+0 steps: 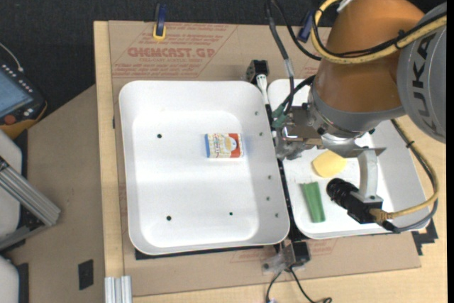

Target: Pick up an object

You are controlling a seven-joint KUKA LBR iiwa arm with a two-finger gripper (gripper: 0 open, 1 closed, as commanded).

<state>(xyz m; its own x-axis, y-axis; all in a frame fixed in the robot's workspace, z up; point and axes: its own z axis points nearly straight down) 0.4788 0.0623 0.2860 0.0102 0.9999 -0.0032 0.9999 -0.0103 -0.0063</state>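
Note:
A small blue, white and orange packet [224,145] lies flat near the middle of the left bin [142,124]. In the right bin [397,174] a yellow rounded piece [329,165] rests just below the wrist, and a green stick-shaped object [312,201] lies in front of it. My gripper [289,144] hangs over the right bin's left edge, close to the wall between the bins. The big orange wrist covers most of it. Nothing can be seen held by it.
The orange and grey arm [362,60] covers the back half of the right bin. Cables run along the divider, and a black clamp [257,72] sits at its far end. Brown cardboard [170,46] lies under both bins.

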